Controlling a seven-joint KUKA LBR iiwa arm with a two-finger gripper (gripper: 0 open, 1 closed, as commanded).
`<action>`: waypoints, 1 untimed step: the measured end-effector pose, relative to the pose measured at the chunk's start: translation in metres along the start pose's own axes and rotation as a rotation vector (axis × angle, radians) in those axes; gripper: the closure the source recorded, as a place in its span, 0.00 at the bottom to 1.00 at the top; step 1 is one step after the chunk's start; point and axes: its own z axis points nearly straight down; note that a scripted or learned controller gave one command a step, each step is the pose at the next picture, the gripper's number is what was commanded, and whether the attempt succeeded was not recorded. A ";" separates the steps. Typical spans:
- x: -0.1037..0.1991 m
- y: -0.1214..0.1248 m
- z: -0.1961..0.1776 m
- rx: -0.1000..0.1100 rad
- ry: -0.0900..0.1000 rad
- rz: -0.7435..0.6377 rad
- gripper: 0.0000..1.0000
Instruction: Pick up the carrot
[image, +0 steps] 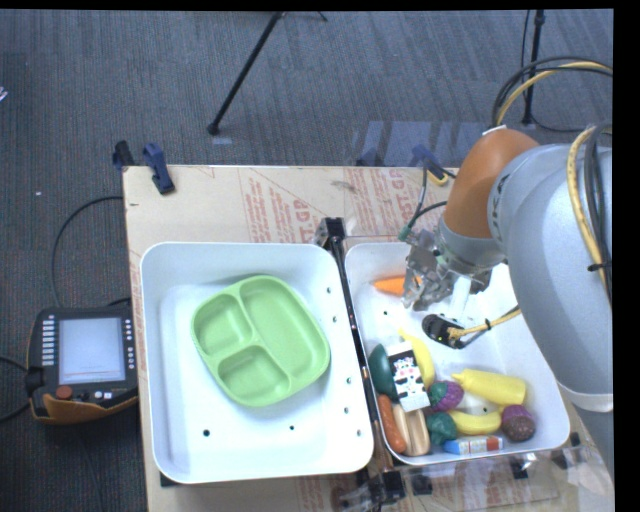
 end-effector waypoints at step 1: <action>-0.026 -0.065 0.011 -0.001 0.001 -0.005 1.00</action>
